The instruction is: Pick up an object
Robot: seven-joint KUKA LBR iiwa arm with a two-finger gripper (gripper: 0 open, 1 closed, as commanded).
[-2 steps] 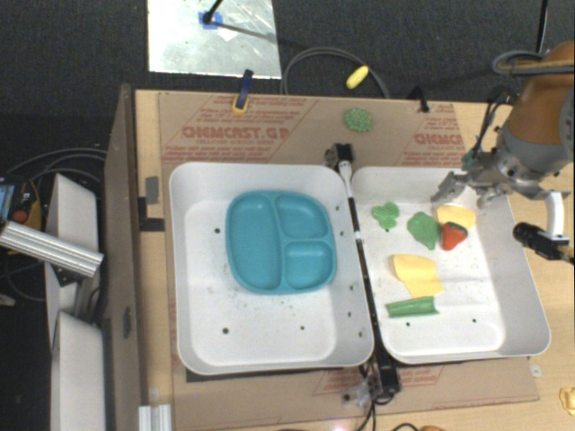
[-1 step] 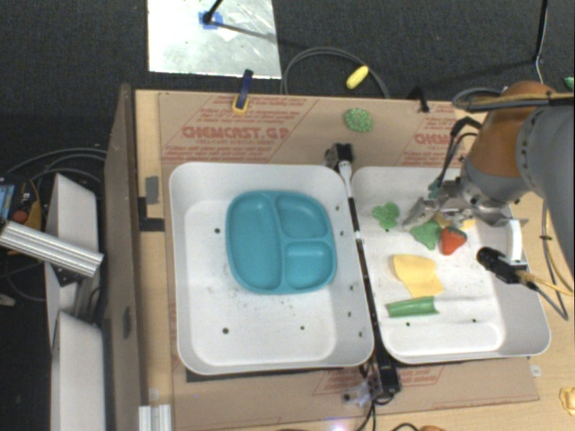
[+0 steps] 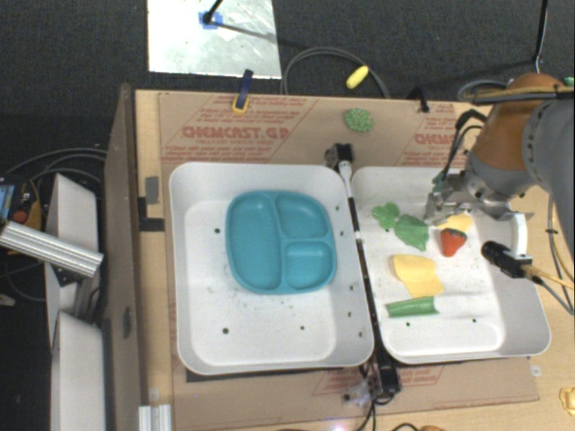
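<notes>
The approach step is judged in hand: the hand [image 3: 442,206], its state impossible to tell, is poised just beside the small red-and-yellow toy piece [image 3: 454,236], so a descent onto it is needed.

the left bin [image 3: 193,268] holds a teal divided plate [image 3: 280,242]. in the right bin [image 3: 521,330] lie a green leafy toy [image 3: 402,226], a red strawberry toy [image 3: 452,240], a yellow wedge [image 3: 417,275] and a green pod [image 3: 411,307]. the claw [image 3: 444,206] hangs over the right bin's far side, just beside the strawberry. a green ball [image 3: 358,119] rests on the cardboard surface [image 3: 269,133].
</notes>
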